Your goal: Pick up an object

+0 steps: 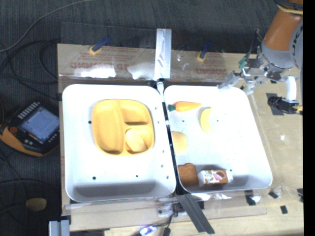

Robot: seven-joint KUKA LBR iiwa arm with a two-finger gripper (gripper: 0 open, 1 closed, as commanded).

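Note:
My gripper (237,84) hangs over the far right corner of the right bin (256,146), open, with nothing between its fingers. In that bin an orange carrot (184,106) lies at the far left, with a yellow wedge (206,119) to its right. A pale yellow round piece (179,141) rests against the divider. At the near edge a brown lump (187,174) sits beside a small printed carton (214,177). The gripper is well apart from all of them.
The left bin (78,171) holds a yellow divided tray (114,124) with a pale round piece (136,141) in it. Clamps and plastic sheeting line the back edge. A handheld pendant (30,127) lies off the bench at the left.

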